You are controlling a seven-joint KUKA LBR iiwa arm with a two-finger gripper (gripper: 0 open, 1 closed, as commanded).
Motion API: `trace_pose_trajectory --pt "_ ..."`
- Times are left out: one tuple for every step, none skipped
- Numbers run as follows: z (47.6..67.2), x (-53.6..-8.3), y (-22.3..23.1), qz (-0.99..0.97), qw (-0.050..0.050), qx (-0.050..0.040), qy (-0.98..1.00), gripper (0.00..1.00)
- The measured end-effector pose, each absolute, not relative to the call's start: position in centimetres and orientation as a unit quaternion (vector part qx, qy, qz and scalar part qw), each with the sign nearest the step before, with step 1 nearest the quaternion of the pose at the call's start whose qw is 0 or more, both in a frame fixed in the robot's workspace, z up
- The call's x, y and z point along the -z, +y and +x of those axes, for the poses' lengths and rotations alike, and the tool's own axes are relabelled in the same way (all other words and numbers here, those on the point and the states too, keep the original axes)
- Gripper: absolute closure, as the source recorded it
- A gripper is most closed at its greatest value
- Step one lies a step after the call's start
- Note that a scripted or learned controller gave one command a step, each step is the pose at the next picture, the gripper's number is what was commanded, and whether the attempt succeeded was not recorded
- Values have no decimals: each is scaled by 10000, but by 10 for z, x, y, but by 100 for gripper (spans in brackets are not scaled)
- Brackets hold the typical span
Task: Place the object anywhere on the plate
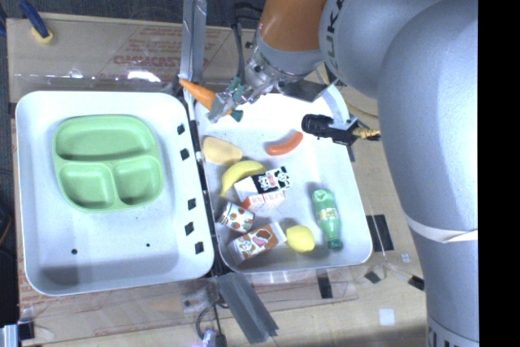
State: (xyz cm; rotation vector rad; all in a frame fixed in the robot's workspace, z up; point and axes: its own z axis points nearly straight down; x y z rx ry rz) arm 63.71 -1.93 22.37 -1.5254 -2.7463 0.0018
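Observation:
A green plate (106, 160) with three compartments lies in the left bin (49, 256). My gripper (225, 103) hangs over the far left corner of the right bin (345, 199), just right of the divider between the bins. An orange carrot (197, 92) sticks out leftward from its fingers, its thick end between them and its tip over the divider. The gripper is shut on the carrot. The plate is to the left of and nearer than the carrot, with nothing on it.
In the right bin lie a red sausage (283, 143), a yellowish potato (220, 149), a banana (241, 173), small cartons (262, 184), a green bottle (327, 215) and a lemon (300, 238). A grey upright post (193, 36) stands behind the divider.

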Motion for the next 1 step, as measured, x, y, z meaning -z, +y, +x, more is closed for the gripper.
trace_pose_trajectory --pt "635 -192 57 -3759 13 -9 -9267 100"
